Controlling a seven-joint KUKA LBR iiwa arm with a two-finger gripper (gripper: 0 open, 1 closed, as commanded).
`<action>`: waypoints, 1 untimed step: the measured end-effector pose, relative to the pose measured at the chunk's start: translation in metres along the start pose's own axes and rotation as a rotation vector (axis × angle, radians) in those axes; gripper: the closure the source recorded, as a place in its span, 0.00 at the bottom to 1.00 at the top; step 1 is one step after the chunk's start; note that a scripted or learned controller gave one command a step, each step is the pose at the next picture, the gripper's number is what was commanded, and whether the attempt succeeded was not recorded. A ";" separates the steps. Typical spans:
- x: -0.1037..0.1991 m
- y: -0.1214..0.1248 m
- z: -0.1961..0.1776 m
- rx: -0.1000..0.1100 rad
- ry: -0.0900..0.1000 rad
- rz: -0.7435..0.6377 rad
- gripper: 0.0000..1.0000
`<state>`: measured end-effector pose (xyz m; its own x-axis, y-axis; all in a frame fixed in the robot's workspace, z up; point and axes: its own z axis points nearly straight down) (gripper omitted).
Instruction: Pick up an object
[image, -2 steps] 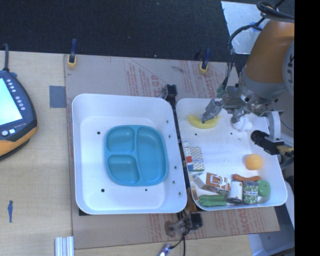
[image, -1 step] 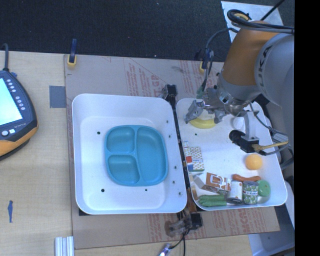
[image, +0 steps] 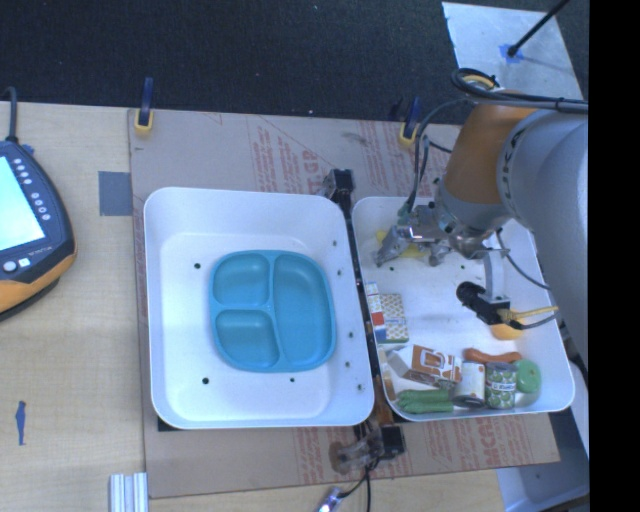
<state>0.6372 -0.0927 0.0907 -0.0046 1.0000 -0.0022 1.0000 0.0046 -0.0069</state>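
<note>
A blue divided tray (image: 272, 310) sits in the middle of the left bin (image: 170, 380). At the bench's left edge lies an orange-edged control pendant (image: 28, 228), with blue clamps (image: 145, 108) along the far edge.

A pale wooden surface (image: 70, 370) covered in the middle by a brown cardboard sheet (image: 250, 150), clamped at its far edge. Beyond lies dark floor (image: 250, 50). Bright, even light falls throughout.

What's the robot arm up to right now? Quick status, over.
Gripper low over the right bin's far end. Nothing seen held. Small items piled along the near edge; blue tray sits in the left bin.
</note>
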 end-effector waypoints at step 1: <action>-0.002 0.019 -0.001 -0.004 0.002 0.000 0.00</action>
<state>0.6563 -0.0944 0.0920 -0.0047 1.0000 0.0001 1.0000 0.0047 -0.0032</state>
